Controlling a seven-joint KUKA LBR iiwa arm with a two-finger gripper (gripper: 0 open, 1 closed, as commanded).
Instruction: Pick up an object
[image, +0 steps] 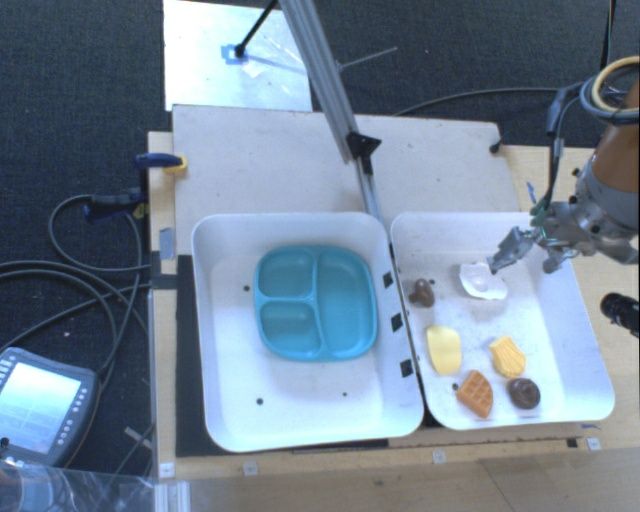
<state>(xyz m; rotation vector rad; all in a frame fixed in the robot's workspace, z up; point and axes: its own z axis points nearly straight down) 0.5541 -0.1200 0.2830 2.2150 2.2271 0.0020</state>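
Closest to the lens, bottom left, sits a teach pendant (40, 395) with its lit screen, cables looping off it over the dark floor. Next up is the bench (330, 150) with the two bins. Left bin (225, 400) has just a teal divided plate (316, 303) in it.

Right bin (580, 340) is where the action is. Along its near end there's a waffle-looking piece (476, 393), a dark brown round thing (524, 392) just beside it, then an orange-yellow chunk (507, 356) and a pale yellow piece (444, 349). Further back, a small brown lump (422, 292) near the divider, and a white object (482, 282), kind of shell shaped.

Arm comes in from the right, and the hand (528, 250) hangs over the far part of that bin, angled down toward the white object. One fingertip (500, 257) looks just about at its edge, the other well off to the right, so I'd say the fingers are spread apart with nothing between them.

My read: task barely started. Everything's lying on the bin floor, nothing lifted. The close, grip and lift are all left to do, and the white object seems like the likely target.
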